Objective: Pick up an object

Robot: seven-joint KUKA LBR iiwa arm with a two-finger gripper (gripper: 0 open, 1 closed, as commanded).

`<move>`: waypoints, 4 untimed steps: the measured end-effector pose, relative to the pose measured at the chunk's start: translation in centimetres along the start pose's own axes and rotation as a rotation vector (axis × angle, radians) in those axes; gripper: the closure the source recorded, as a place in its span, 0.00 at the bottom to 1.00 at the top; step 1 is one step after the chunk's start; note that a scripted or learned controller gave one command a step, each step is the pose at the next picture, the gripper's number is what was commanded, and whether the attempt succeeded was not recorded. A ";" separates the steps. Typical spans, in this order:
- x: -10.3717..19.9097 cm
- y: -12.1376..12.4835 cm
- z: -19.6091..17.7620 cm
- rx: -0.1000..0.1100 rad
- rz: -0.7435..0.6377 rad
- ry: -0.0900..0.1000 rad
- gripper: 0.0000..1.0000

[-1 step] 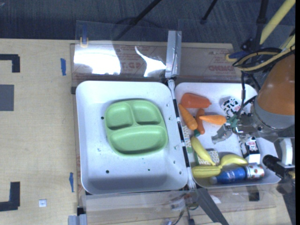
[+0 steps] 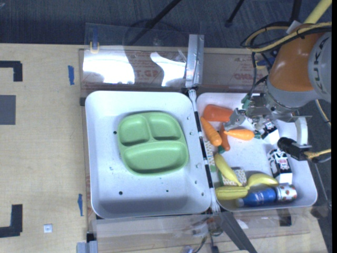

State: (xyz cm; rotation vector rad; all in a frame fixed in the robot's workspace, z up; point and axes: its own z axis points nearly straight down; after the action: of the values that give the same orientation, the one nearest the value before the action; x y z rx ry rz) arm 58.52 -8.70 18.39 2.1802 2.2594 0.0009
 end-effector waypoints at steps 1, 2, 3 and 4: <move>-2.2 2.8 9.8 -0.004 -0.140 0.000 0.00; -2.9 -2.4 9.7 -0.003 0.009 0.001 0.00; -6.3 -7.0 9.6 -0.004 0.052 0.004 0.00; -6.5 -6.9 8.7 -0.008 0.055 -0.001 1.00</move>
State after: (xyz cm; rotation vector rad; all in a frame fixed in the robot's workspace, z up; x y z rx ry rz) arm 51.86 -15.44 9.69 2.2374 2.1938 0.0099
